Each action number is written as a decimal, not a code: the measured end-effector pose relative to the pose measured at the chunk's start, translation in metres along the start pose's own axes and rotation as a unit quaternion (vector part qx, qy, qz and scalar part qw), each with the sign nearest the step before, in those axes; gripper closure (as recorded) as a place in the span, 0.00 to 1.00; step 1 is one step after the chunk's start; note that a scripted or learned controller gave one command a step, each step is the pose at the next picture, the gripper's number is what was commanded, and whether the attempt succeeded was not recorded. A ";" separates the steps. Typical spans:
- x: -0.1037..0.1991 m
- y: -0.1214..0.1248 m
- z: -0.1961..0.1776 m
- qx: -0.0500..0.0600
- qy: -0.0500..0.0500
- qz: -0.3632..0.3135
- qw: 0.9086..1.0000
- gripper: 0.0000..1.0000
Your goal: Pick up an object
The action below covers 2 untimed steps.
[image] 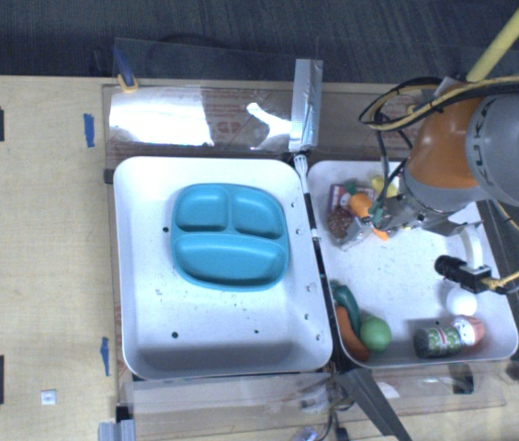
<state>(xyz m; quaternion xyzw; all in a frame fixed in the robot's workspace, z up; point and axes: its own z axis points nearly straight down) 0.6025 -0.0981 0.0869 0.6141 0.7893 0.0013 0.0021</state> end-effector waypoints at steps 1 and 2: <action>-0.027 0.036 0.002 0.015 0.008 -0.049 0.999 0.00; -0.031 0.035 -0.010 0.015 0.004 -0.048 0.999 1.00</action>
